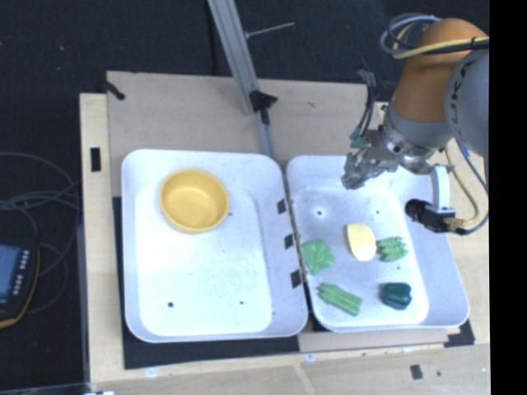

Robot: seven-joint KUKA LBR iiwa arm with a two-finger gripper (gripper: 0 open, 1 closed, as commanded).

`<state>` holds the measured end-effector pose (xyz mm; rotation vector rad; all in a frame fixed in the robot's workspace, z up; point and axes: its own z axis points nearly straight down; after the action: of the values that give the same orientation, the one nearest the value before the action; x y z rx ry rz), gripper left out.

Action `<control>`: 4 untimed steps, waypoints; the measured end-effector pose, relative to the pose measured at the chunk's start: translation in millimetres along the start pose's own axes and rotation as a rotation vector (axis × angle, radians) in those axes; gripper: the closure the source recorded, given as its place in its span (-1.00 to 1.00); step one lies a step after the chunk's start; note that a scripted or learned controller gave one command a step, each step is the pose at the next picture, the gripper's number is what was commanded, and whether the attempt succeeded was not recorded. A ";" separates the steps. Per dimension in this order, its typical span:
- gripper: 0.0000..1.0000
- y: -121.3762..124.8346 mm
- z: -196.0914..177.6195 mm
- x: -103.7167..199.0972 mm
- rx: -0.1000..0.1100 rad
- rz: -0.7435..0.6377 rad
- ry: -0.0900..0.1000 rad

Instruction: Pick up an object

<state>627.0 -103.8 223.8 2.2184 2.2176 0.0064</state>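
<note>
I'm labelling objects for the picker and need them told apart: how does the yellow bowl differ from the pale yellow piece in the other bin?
The yellow bowl is round, hollow and open upward; the pale yellow piece is a solid oval lump. The bowl is far larger. The bowl sits alone in the left bin; the piece lies among green items in the right bin, close beside a light green one. Both are yellowish.

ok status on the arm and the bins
Gripper above right bin's far edge, holding nothing. Pale yellow oval piece among green toys, untouched. Yellow bowl in left bin.

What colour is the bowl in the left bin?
Yellow; the bowl shows best in the camera view.
</note>
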 end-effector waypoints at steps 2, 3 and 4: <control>1.00 -23.2 -5.7 41.2 0.005 -0.002 0.001; 1.00 -38.7 -17.4 85.0 0.005 -0.004 0.002; 1.00 -47.2 -14.8 127.8 0.006 -0.004 0.002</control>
<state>579.7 24.0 238.2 2.2178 2.2255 0.0018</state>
